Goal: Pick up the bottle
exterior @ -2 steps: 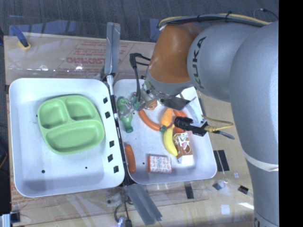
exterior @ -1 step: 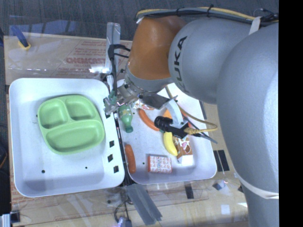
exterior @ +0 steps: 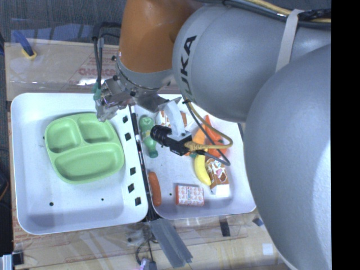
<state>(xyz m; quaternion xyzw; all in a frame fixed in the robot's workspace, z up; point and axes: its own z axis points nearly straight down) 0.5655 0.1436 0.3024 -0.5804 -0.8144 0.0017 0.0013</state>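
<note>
We note the arm (exterior: 242, 55) filling the right, over the right bin (exterior: 239, 204). Left bin (exterior: 34, 207) holds a green tray (exterior: 84, 148). Jaws (exterior: 106, 103) at the tray's top edge; opening indiscernible. Green bottle (exterior: 148, 135) lies in the right bin beside the divider.

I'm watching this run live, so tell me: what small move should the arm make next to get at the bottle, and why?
Probably shift the pincer toward the right bin first. It sits over the left bin's back edge beside the green tray, while the green bottle lies across the divider in the right bin.
</note>
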